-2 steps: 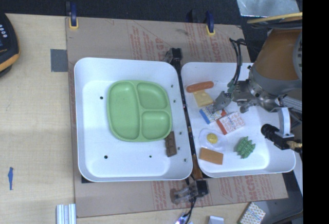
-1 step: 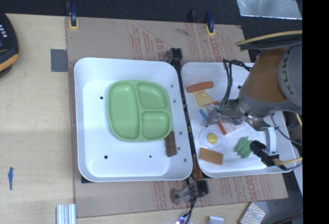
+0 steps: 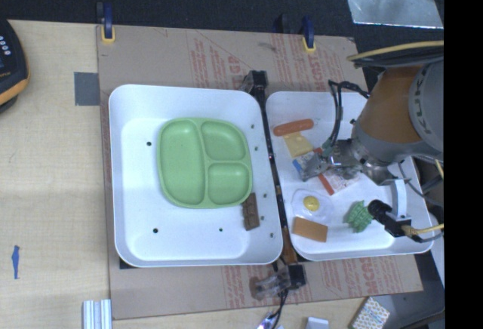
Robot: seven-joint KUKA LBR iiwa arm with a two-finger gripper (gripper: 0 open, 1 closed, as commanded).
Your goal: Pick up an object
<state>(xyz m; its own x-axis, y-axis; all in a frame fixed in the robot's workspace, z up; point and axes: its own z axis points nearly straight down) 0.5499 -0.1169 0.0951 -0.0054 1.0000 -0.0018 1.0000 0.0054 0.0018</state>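
Note:
My gripper [image 3: 323, 162] is low in the right bin [image 3: 343, 250], near its middle, with the arm coming in from the right. Its tip sits among a yellow wedge [image 3: 298, 144], a small blue piece [image 3: 299, 166] and a red strip [image 3: 325, 184]. An orange-red sausage [image 3: 293, 126] lies just behind them. Toward the front of this bin lie a fried egg [image 3: 310, 204], a brown toast slice [image 3: 310, 229] and a green broccoli piece [image 3: 358, 216]. Nothing can be made out between the tips.
The left bin [image 3: 128, 237] holds a green divided plate [image 3: 204, 162] and a small brown block [image 3: 249, 211] by its right wall. Both bins rest on a cardboard sheet [image 3: 189, 56] clamped at the back.

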